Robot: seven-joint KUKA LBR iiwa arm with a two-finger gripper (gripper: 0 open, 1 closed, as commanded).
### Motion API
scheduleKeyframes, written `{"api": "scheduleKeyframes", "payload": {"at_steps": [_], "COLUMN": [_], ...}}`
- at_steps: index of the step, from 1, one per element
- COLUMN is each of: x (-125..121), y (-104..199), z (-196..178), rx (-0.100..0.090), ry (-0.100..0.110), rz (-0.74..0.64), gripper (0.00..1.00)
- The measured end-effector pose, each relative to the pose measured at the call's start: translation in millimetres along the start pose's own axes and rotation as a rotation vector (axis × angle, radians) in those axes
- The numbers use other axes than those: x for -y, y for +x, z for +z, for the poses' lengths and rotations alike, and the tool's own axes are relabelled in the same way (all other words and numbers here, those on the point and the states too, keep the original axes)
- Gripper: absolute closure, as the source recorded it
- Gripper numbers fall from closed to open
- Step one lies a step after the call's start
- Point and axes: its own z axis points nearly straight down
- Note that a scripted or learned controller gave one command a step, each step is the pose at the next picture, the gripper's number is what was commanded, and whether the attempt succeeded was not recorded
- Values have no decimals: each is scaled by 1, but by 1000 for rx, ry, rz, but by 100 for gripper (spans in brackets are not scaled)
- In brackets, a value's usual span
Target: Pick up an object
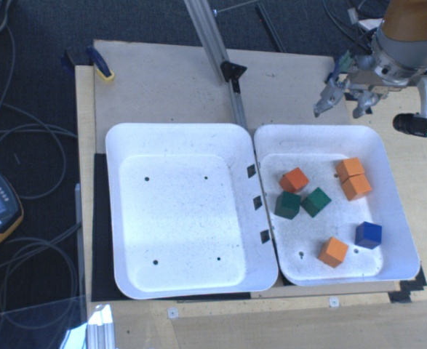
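Note:
The right bin holds several blocks. One orange block lies near its left side, two orange blocks sit touching at the upper right, and another orange block lies near the front. Two green blocks sit together in the middle. A blue block is at the right. My gripper hangs above the bench just behind the right bin's far rim, open, with nothing between its fingers.
The left bin stands beside the right one. A slanted metal pole with a black clamp crosses the back of the bench. Cables and a yellow-edged device lie on the floor at the left.

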Motion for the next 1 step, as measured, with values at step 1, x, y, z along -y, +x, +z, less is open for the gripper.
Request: {"api": "scheduleKeyframes", "payload": {"at_steps": [1], "x": [51], "y": [43], "z": [140], "rx": [-4], "ry": [9], "rz": [1], "gripper": [0]}}
